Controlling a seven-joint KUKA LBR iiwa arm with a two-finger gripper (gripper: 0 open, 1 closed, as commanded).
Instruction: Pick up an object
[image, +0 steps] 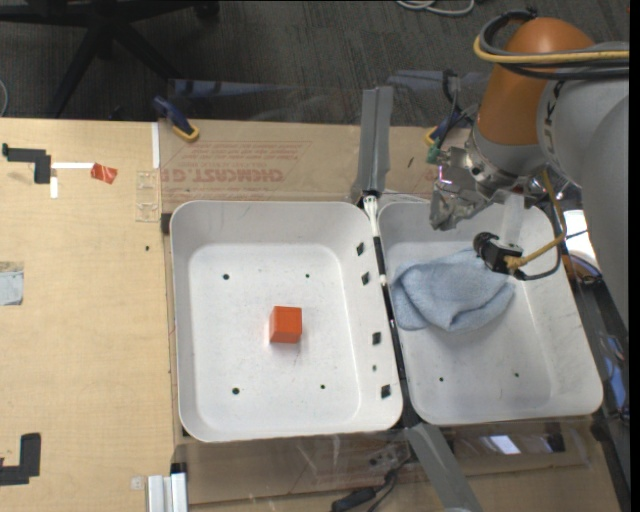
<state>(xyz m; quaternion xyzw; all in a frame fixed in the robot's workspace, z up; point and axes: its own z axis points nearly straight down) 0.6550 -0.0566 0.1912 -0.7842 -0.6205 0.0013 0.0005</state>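
Observation:
A small orange-red block (286, 325) lies near the middle of the left bin (200, 300). A crumpled light-blue cloth (450, 290) rests in the upper middle of the right bin (560, 380). My gripper (447, 210) hangs over the far left part of the right bin, just above and behind the cloth, apart from it. I see nothing held between its fingers, and the slant hides how they stand. The grey arm with its orange band (525, 70) comes in from the upper right.
A raised divider (380, 280) with black clips separates the two bins. Cardboard (260, 160) lies behind the left bin. A wooden board (75, 300) with a small red tag (103, 173) flanks it on the left. A black cable (535, 255) loops beside the wrist.

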